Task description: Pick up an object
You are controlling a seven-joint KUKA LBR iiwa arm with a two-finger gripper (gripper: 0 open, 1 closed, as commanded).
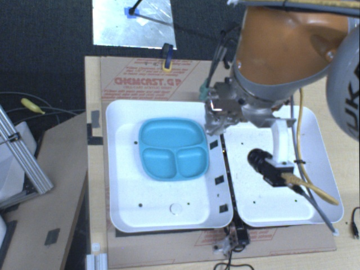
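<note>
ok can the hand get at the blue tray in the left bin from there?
Probably yes. The blue tray lies flat and alone in the left bin, nothing over it, and the hand sits at the divider beside its right edge.

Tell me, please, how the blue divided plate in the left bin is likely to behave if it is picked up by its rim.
The blue divided plate looks moulded and rigid, so it should probably stay stiff. Its glossy surface may be slippery. It lies flat and broad in the left bin, so an edge grip would likely let it tilt.
</note>
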